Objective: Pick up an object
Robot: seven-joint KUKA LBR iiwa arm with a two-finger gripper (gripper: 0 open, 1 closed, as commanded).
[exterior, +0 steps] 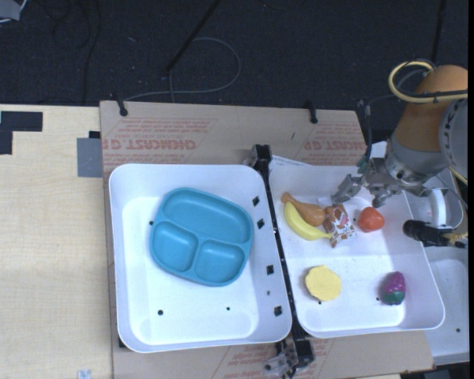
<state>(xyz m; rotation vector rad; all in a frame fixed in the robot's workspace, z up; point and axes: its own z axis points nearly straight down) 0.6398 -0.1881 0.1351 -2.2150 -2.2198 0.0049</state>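
My gripper (362,195) hangs over the back of the right bin (426,310), fingers spread open and nothing between them. Just below it lie a small patterned orange-and-white object (340,226) and a red tomato-like ball (370,219). A yellow banana (300,223) lies to their left, with an orange-brown piece (310,209) resting on it. Nearer the front sit a flat yellow round piece (323,283) and a purple and green object (393,288).
The left bin (134,306) holds a blue divided plate (201,235). A black divider (272,243) runs between the two bins. The grey and orange arm (426,125) comes in from the upper right. Cardboard (197,136) lies behind the bins.
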